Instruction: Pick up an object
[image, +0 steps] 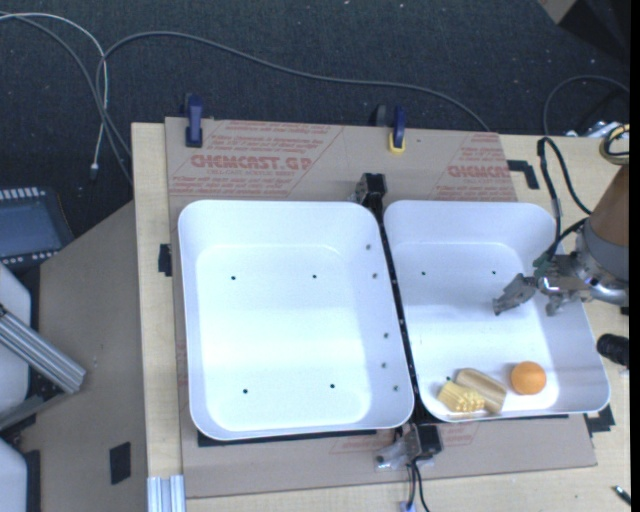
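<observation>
In the right bin (470, 235), three small objects lie near the front edge. An orange ball (528, 378) sits furthest right. Left of it lies a tan bread-like piece (482, 383), and a yellow corn-like piece (459, 400) touches that piece's left end. My gripper (533, 298) hangs over the right side of this bin, above and behind the ball. Its two fingers are spread open with nothing between them. The arm comes in from the right edge.
The left bin (200, 330) lies beside the right one, the two meeting at a black divider clamp (372, 187). Both rest on a brown board (300, 150) held by blue clamps. Cables run across the dark floor behind.
</observation>
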